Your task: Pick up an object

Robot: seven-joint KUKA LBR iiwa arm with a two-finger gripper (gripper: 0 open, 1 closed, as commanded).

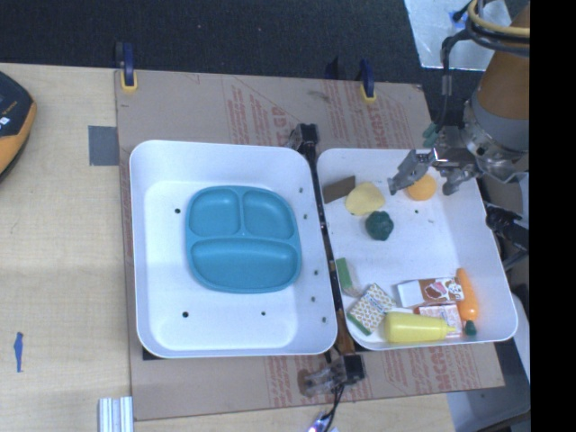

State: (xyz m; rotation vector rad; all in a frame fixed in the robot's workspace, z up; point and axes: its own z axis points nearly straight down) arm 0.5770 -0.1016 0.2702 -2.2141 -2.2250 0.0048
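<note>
My gripper (428,176) hangs over the far part of the right bin (490,241), fingers spread open. A small orange round object (420,189) lies just below and between the fingertips; it rests on the bin floor and the fingers are not closed on it. To its left lie a pale yellow lump (363,198) and a dark green ball (380,226). A brown block (338,189) sits by the bin's left wall.
The right bin's near end holds a yellow bottle (416,328), a checkered packet (369,309), small printed boxes (434,292), an orange carrot (465,297) and a green stick (343,275). A blue divided plate (243,238) lies in the left bin (153,241).
</note>
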